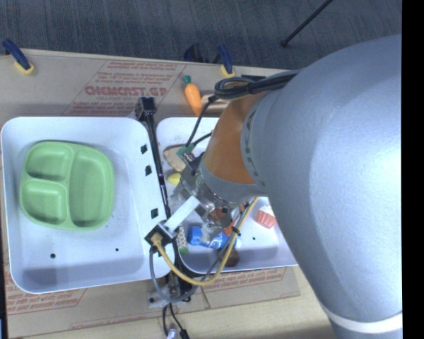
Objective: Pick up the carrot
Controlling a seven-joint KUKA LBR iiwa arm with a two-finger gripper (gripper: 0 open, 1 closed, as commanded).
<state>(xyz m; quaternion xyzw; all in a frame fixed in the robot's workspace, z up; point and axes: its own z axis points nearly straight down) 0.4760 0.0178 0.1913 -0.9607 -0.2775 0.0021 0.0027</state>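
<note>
Claw (pixel 210 226): down inside the right bin (pixel 283 249), low over the clutter there. Wrist and cabling cover it from above, so its state can't be read, nor whether it has hold of anything.

Left to right, taking the right bin as reference:
- Left bin (pixel 14 189), alongside it, holds a green divided plate (pixel 68 184).
- Inside the right bin, under the wrist: a blue item (pixel 201 237), something yellow (pixel 173 178) at the near-left wall, a red-and-white piece (pixel 266 219) toward its right side.
- Carrot (pixel 192 97): outside the right bin, on the cardboard (pixel 120 87) just beyond its far rim. Orange, green tip pointing away.

Risk: the claw sits among the clutter, well apart from the carrot. Closing here would likely take a wrong item. The reach to the carrot has to clear the bin rim; a low path could catch the wall.
</note>
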